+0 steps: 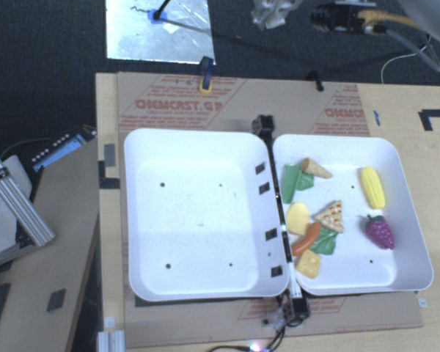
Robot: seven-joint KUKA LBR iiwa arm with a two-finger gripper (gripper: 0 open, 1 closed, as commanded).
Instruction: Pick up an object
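End effector point(273, 6) hangs blurred at the top edge, above and beyond both bins; can't tell its state. Right shallow white bin point(403, 196) holds a yellow plastic corn cob point(372, 187), purple grape bunch point(380, 232), pizza slice point(330, 216), orange carrot point(305, 239) and green leaf pieces point(295, 181). Left white bin point(143, 196) sits beside it on the worktop point(176, 101).

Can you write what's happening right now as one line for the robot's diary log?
end effector: high above bench, far from toys | right bin: corn, grapes, pizza slice, carrot | pick: not yet done
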